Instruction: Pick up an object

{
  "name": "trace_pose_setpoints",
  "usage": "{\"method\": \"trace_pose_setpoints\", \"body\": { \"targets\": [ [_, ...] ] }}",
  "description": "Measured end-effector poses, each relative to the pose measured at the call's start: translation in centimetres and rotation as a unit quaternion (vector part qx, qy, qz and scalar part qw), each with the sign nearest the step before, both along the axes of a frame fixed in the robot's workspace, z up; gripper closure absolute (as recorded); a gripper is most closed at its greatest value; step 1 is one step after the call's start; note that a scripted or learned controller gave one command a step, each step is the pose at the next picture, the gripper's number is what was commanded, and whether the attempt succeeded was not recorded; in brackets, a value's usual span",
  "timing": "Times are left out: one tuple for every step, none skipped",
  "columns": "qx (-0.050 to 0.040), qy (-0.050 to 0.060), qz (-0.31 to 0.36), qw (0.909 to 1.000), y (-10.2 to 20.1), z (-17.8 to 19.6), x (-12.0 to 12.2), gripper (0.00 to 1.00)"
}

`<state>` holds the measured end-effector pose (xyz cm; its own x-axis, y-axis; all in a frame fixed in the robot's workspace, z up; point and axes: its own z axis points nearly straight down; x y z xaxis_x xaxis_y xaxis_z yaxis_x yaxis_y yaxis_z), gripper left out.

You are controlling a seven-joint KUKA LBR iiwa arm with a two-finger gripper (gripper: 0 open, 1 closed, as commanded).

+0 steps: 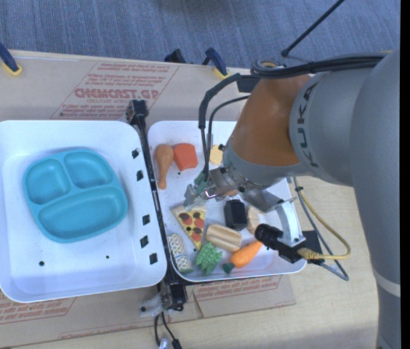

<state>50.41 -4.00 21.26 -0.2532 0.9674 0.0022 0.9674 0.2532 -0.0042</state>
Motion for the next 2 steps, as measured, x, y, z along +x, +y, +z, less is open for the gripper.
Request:
{"method": "trace_pose_setpoints", "body": {
  "targets": [
    [-0.0006,-0.002,0.13,0.9915,-4.3,3.6,4.1,1.0],
    [0.0006,-0.001,0.261,0.9654,-0.8,3.1,1.8,1.0]
  ]
}}
